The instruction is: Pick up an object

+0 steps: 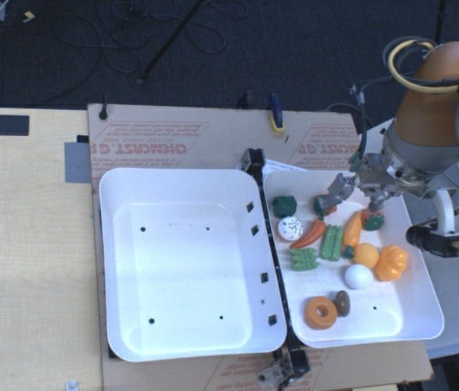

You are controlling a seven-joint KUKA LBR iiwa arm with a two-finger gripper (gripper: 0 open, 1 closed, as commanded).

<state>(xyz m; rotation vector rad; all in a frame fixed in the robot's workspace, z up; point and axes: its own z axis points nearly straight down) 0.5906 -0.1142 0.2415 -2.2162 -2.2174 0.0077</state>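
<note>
The toy foods lie clustered in the right bin (425, 320): an orange carrot (351, 230), a green cucumber (331, 243), a red pepper (312, 234), a white speckled ball (290, 229), a dark green piece (285, 205), an orange pumpkin (391, 263), a white egg (358, 277), a doughnut (321, 312) and a brown nut (342, 302). The gripper (356, 199) hovers over the bin's far side, its fingers spread wide, nothing between them. The left bin (132, 194) sits beside it, touching along the middle.
</note>
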